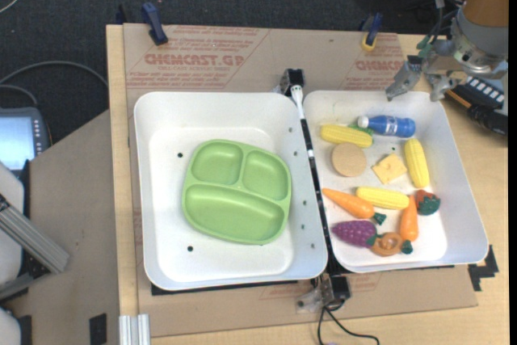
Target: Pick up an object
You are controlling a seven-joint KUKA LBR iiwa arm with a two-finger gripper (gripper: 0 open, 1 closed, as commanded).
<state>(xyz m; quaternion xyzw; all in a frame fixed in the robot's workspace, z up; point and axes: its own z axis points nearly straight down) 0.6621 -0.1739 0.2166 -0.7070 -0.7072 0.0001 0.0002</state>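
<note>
1. while the gripper hangs over the right bin's far edge, its fingers are spread apart with nothing between them.
2. the blue bottle lies just below it, beside a yellow corn cob.
3. the green divided plate sits in the left bin.

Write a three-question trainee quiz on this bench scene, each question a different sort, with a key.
1. True or false: the green divided plate lies in the left bin.
2. Multiple choice: the blue bottle lies at which part of the right bin? A) near edge B) far end C) outside it.
3. Fill in: the open gripper hovers over the right bin's far ____.

Key: 1 true; 2 B; 3 edge. The gripper's fingers are spread and nothing is between them.
</note>
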